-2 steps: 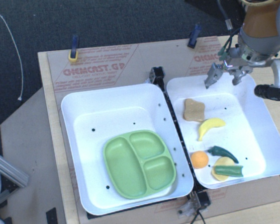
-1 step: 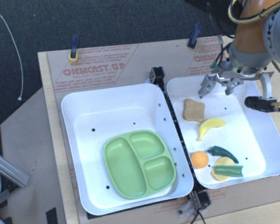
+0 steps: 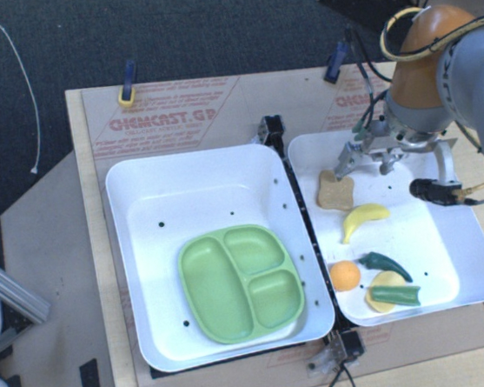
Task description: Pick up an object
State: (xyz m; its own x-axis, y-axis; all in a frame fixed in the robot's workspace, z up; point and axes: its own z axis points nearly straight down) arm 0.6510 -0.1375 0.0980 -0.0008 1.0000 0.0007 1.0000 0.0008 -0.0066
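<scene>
My gripper (image 3: 366, 162) hangs over the far part of the right bin (image 3: 466, 239), its two fingers spread apart with nothing between them. Just below and left of it lies a tan slice of toast (image 3: 335, 192). A yellow banana (image 3: 363, 217) rests a little nearer the front. Toward the front of the bin are an orange (image 3: 345, 276), a dark green pepper (image 3: 384, 263), and a yellow piece with a green pod on it (image 3: 391, 294).
The left bin (image 3: 138, 201) holds a green divided plate (image 3: 240, 280). A black clamp (image 3: 271, 128) sits at the far end of the wall between the bins. The grey arm with its orange band (image 3: 424, 34) comes in from the upper right.
</scene>
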